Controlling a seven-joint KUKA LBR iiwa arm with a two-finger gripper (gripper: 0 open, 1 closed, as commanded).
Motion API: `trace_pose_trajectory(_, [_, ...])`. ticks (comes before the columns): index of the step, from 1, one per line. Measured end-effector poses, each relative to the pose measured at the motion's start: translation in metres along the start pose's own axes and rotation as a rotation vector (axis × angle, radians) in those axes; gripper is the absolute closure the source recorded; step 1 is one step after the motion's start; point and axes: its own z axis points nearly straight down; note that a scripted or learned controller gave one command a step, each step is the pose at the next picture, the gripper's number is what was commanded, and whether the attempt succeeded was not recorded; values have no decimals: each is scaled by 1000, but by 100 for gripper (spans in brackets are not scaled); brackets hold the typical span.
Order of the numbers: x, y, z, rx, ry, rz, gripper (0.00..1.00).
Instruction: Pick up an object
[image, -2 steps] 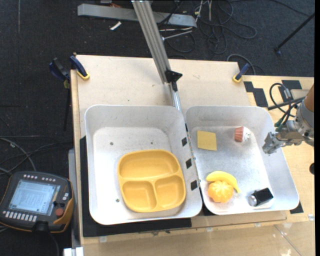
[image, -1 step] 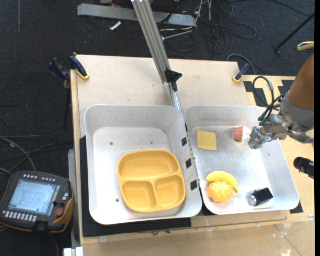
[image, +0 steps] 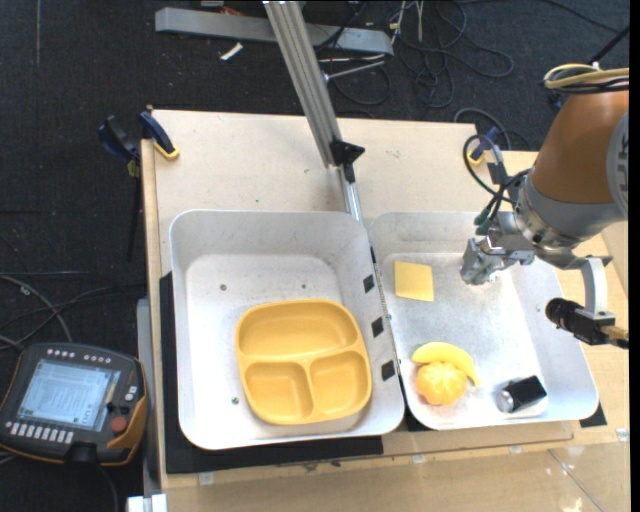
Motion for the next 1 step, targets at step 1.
trace_pose_trajectory(1, [54, 24, 11, 1, -1, 0, 100])
